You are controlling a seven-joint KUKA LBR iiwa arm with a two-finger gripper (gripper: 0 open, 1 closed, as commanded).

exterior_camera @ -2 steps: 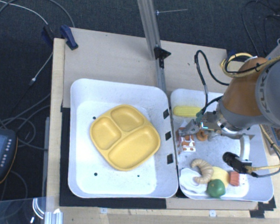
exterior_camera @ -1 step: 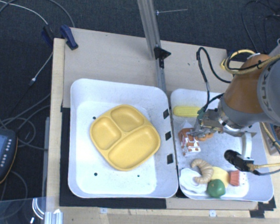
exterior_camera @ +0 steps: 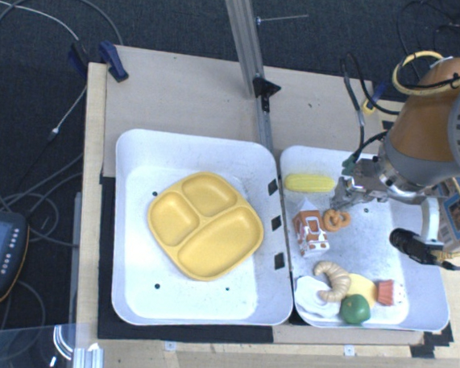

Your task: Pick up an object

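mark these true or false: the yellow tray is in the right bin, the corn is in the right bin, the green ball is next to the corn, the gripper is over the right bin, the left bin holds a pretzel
1. The yellow tray is in the right bin. False: the yellow divided tray lies in the left bin.
2. The corn is in the right bin. True: the corn lies near the far edge of the right bin.
3. The green ball is next to the corn. False: the green ball sits at the bin's near edge, beside the croissant, far from the corn.
4. The gripper is over the right bin. True: the gripper hangs just above the pretzel.
5. The left bin holds a pretzel. False: the pretzel is in the right bin.
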